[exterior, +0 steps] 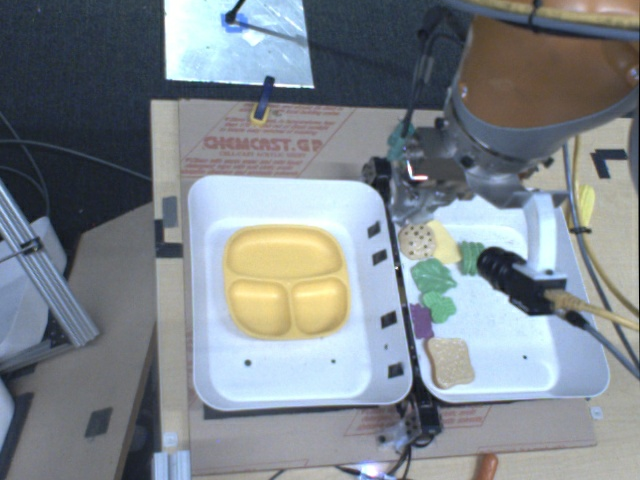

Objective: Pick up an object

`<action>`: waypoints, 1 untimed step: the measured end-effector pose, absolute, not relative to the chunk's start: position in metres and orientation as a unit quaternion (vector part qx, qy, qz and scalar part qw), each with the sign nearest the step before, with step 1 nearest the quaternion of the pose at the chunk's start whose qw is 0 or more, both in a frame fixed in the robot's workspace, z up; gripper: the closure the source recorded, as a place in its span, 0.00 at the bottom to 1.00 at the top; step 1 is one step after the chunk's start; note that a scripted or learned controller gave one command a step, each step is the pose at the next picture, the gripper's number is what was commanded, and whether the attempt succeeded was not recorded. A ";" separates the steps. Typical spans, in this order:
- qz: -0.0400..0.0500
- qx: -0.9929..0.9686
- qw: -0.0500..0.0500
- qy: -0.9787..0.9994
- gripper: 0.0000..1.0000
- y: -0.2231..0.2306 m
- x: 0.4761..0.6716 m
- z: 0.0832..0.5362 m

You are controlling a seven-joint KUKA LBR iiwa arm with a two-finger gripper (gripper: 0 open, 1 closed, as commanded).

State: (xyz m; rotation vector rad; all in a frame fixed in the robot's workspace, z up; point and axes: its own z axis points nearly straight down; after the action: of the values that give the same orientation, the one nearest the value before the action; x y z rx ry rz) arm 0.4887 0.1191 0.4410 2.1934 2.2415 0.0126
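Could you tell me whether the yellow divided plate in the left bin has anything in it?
Empty: all three compartments of the yellow plate show bare.

Grey arm (540, 58) reaches in from right, wrist pointing down

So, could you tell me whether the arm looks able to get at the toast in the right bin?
Probably yes. The toast lies flat near the right bin's front edge, with nothing on top of it; the purple piece sits just beside it, and the arm is above the same bin.
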 end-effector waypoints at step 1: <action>-0.004 0.707 -0.002 0.707 1.00 0.104 0.486 0.335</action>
State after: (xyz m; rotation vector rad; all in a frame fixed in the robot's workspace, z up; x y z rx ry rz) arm 0.4859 0.1044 0.3345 2.2253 2.2229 -0.0111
